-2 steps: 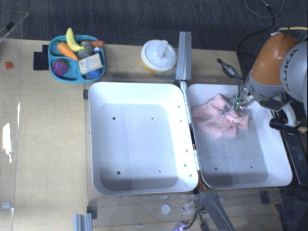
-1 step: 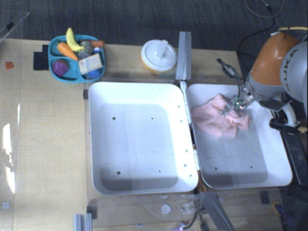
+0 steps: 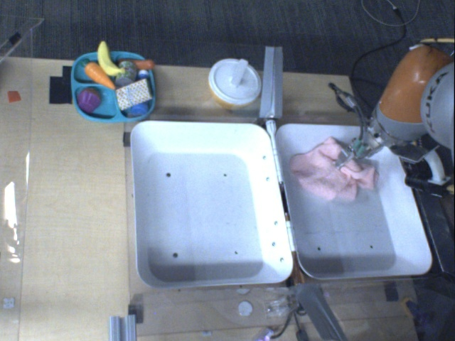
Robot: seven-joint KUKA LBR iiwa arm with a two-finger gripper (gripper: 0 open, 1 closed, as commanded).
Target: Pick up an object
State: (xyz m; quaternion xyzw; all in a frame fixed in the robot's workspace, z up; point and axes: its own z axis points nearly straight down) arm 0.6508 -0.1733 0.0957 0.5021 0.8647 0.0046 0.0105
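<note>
Right bin (image 3: pixel 398 254) holding crumpled pink cloth (image 3: pixel 323 176), hand (image 3: pixel 353 155) down on cloth, finger state unclear

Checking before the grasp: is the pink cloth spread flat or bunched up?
Bunched: the pink cloth lies crumpled with folds in the right bin.

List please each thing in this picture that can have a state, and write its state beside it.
pink cloth: crumpled, lying in the right bin
gripper: down on the cloth's right part
left bin: upright, nothing in it
blue tray: filled with toy food, on the bench
lidded cup: closed, standing behind the bins
</note>
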